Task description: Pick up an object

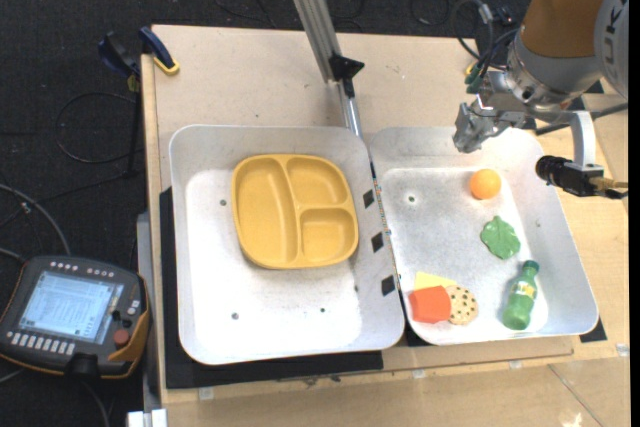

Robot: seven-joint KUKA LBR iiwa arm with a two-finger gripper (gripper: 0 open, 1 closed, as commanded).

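In the right bin (440,215) lie an orange ball (485,184), a green leafy piece (500,237), a green bottle (520,296), a red block (431,304) over a yellow slice (432,281), and a speckled cookie (462,305). My gripper (470,133) hangs over the bin's back edge, just up and left of the orange ball. Nothing shows between its tips.
The left bin (200,215) holds a yellow divided tray (295,211). A slanted metal pole (315,10) crosses the back of the bench down to the seam between the bins. A pendant (70,310) lies off the bench at lower left.
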